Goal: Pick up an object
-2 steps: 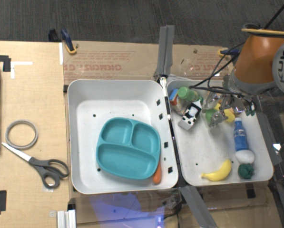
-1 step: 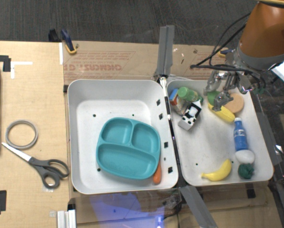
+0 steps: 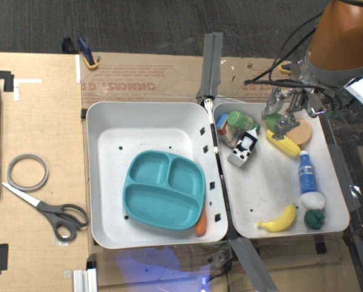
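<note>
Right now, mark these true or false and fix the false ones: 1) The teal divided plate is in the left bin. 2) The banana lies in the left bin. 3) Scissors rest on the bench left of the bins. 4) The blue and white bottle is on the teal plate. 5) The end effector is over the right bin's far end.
1) True: the teal divided plate lies in the left bin.
2) False: the banana lies in the right bin, near its front edge.
3) True: the scissors are there, below a tape roll.
4) False: the blue and white bottle is in the right bin.
5) True: the end effector is there.
</note>
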